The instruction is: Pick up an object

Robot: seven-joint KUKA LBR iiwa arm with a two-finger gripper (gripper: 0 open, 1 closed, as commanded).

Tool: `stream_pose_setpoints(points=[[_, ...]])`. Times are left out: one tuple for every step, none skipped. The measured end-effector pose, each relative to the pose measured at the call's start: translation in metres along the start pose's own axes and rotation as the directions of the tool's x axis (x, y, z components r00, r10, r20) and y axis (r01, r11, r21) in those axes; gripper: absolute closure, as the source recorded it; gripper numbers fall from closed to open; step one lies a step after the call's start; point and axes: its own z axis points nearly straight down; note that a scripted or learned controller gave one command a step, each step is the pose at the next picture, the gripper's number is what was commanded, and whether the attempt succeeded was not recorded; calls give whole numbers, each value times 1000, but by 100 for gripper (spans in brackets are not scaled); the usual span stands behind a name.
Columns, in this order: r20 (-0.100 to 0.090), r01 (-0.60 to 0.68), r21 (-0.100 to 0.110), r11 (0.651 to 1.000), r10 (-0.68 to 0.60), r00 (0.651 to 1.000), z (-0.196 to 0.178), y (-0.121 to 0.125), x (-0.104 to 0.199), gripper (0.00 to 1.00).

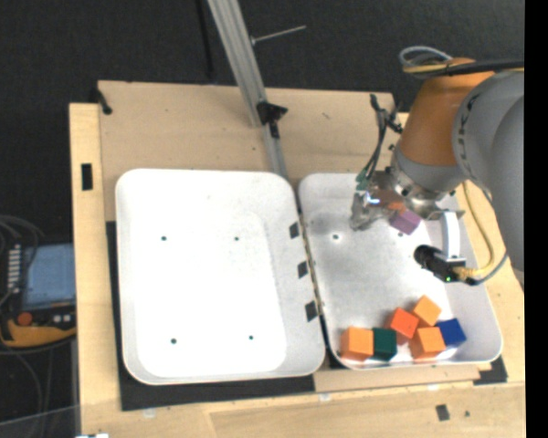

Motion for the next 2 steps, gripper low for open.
stream_pose_setpoints(points=[[0,6,1,1000,-6,1000,-43,2,-1,100],[-2,10,3,1000,-10,1000,-57,-3,46,100]])
